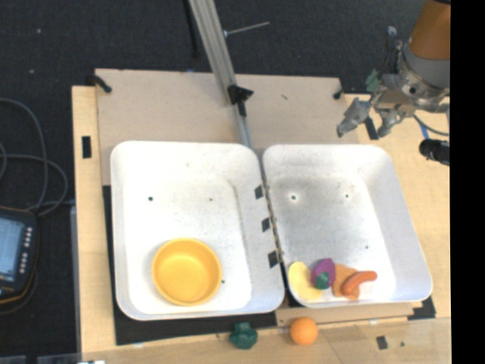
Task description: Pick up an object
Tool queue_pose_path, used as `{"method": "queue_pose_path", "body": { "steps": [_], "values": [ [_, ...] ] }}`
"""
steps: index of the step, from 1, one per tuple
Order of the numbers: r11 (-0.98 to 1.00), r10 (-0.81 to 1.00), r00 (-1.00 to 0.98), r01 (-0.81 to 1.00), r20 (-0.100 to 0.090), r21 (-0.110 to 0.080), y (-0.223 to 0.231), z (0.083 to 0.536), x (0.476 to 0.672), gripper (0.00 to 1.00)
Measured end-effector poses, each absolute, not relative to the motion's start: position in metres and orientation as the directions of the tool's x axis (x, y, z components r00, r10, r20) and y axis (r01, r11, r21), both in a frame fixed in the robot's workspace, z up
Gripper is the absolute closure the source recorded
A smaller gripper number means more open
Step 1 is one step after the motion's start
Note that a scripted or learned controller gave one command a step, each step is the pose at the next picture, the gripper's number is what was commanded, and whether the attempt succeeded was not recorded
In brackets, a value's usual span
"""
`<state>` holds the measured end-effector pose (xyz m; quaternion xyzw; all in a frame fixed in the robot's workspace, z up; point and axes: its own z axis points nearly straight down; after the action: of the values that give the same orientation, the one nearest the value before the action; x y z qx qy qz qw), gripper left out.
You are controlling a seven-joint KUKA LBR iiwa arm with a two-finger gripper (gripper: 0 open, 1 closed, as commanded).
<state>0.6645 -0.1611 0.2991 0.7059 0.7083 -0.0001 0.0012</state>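
gripper (369, 122) open, above right bin's (394, 203) far corner

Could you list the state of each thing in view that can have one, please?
gripper: open, holding nothing, above the far right corner of the right bin.
yellow bowl: upright in the left bin, nothing in it.
purple toy: lying in the right bin's near corner, against an orange toy.
orange ball: on the bench, outside the bins.
green toy: on the bench, outside the bins.
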Motion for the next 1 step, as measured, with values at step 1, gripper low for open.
{"method": "queue_pose_path", "body": {
  "steps": [1],
  "values": [
    [0.003,1.000,-0.003,1.000,-0.003,0.001,-0.1617,0.2992,0.6643,0.00]
  ]
}}
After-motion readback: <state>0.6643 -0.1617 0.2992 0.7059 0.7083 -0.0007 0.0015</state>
